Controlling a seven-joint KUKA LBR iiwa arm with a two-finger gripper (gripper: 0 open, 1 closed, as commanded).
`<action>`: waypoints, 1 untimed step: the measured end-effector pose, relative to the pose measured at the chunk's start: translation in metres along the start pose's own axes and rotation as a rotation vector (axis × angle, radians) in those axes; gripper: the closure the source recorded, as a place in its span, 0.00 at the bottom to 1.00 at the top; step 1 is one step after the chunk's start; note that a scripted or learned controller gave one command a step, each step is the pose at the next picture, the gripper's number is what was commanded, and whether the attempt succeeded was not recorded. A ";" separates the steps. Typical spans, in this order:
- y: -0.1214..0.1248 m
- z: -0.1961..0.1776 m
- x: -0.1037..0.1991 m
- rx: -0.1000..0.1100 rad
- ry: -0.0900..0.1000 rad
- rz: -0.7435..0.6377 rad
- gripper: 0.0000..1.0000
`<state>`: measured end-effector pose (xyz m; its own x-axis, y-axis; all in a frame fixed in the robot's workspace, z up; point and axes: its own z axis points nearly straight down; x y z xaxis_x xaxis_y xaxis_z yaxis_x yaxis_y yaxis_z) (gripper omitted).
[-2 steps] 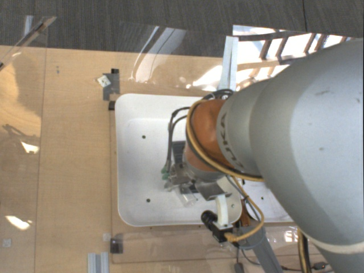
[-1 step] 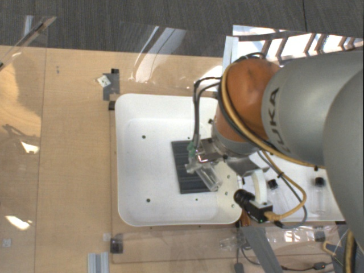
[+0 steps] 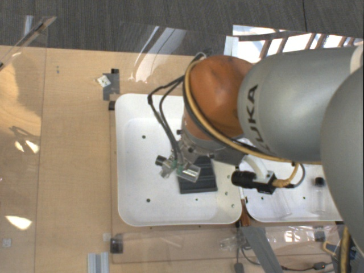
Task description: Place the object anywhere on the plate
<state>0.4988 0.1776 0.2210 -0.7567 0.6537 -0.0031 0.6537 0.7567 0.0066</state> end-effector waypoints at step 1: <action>0.036 -0.039 -0.048 0.002 -0.001 0.562 1.00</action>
